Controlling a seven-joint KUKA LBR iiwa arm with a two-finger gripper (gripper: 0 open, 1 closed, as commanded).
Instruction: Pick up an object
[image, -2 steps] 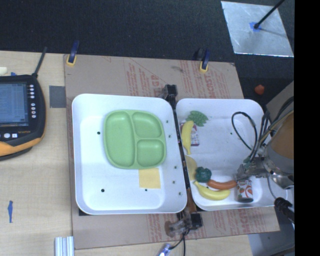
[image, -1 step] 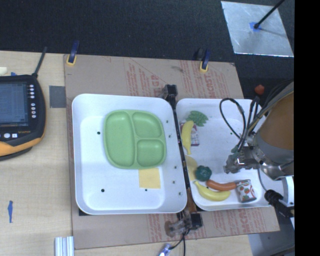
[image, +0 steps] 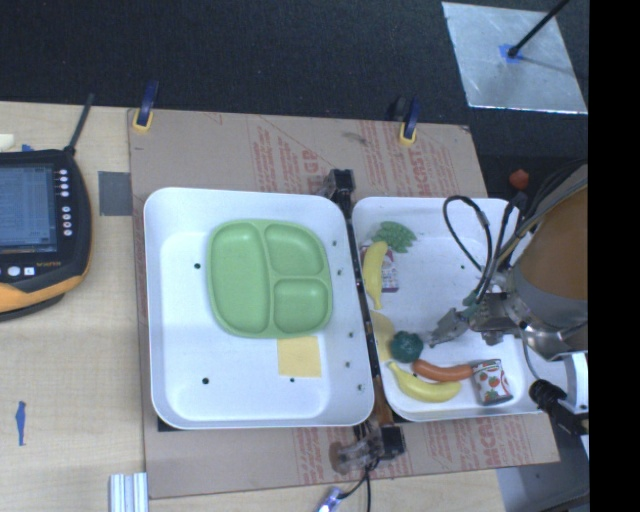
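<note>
- The gripper hangs low over the right bin, its fingers slightly spread with nothing between them.
- Just left of it lies a teal ball; below it, a carrot rests on a banana.
- A small can sits right of the carrot.
- A second banana and a green leafy piece lie by the bin's left wall.
- The left bin holds a green plate and a yellow square.

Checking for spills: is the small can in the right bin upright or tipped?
Tipped: the can lies on its side, label facing up, beside the carrot.
</note>
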